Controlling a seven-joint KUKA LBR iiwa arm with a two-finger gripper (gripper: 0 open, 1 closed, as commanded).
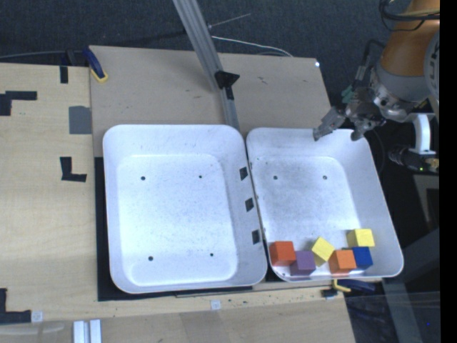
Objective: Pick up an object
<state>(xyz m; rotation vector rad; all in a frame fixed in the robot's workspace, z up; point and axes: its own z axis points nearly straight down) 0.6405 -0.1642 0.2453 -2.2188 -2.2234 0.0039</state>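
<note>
You had nothing lifted yet: the grey two-finger pincer hung spread and empty over the far rim of the right-hand shallow white bin, well apart from the small coloured cubes clustered in its near corner.

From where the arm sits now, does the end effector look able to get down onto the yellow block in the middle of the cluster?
Probably yes. The end effector hangs over the right bin's far rim, with bare floor between it and the yellow block. The purple block crowds it, so finger room looks tight.
</note>
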